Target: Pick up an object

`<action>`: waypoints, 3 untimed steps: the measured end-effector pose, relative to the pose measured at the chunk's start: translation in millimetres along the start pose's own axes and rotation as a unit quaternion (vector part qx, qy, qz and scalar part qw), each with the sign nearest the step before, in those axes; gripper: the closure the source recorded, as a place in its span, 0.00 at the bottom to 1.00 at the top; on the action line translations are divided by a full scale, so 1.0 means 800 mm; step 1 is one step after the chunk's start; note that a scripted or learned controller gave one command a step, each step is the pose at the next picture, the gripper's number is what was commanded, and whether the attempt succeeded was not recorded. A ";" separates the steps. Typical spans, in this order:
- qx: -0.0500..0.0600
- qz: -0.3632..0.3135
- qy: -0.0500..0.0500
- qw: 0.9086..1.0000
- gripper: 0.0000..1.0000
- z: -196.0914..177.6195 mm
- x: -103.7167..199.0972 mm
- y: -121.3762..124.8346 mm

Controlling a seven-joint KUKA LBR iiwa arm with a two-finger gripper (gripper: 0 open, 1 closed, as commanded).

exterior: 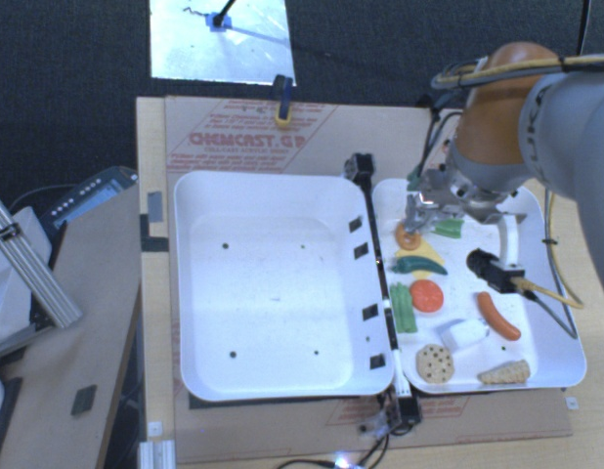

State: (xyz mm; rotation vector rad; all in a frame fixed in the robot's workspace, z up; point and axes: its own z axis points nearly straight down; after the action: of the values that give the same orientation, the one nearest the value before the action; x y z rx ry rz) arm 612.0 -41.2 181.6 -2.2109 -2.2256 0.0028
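The camera view shows a white bin (273, 291) at left of centre, and to its right a second bin (556, 360) holding toy foods. The gripper (415, 221) hangs low at that bin's upper left over an orange piece (409, 236); whether it grips anything cannot be told.

Dark carpeted floor (67, 66) around a pale wooden bench (151, 135), a shiny metal sheet (219, 27) behind.
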 end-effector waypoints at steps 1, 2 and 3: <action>0.001 0.002 0.000 1.000 1.00 -0.002 0.035 -0.111; -0.001 0.000 0.000 1.000 1.00 -0.002 0.081 -0.158; -0.009 -0.005 0.002 1.000 1.00 -0.104 0.222 -0.075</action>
State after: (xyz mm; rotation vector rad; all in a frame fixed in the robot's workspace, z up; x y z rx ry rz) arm 551.0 136.0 265.6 -2.2071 -2.2432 -0.0222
